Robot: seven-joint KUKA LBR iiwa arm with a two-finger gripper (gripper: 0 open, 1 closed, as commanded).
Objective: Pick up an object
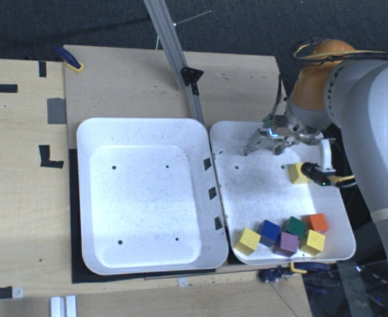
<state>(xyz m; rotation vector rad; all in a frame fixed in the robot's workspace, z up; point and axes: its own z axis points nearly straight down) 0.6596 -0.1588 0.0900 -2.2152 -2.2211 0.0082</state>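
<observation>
Hovering over the right bin [247, 197], the gripper [268, 142] looks spread and holds nothing; coloured blocks [283, 235] cluster at the near edge, well apart.

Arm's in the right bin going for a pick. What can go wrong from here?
1. The pincer sits near the right bin's far wall, away from the blocks; a close here would likely grab nothing.
2. The blue block, purple block, green block and others crowd the near edge, so one may get nudged instead of gripped.
3. The lone yellow block lies beside a black fitting near the wrist and could be knocked.
</observation>
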